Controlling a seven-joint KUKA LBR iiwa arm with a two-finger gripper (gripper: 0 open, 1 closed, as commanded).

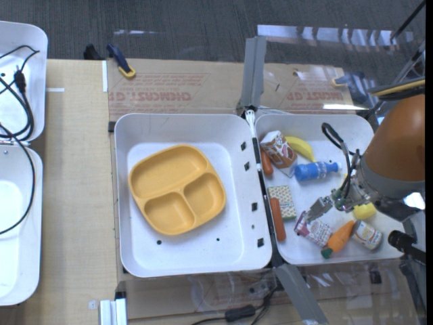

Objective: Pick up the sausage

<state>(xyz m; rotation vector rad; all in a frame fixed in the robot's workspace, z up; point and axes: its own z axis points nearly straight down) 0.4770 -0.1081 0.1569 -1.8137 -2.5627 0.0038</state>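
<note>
Claw [318, 212], its opening impossible to judge while poised over a packet [312, 230], should be shifted left and aligned lengthwise with the sausage [278, 219] lying against the right bin's [365, 257] left wall.

One fixed camera above the bench [74, 181] looks down aslant; both white bins [128, 202] lie in view.

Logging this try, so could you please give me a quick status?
Gripper low in right bin. Sausage untouched by left wall. Cracker beside it.
</note>
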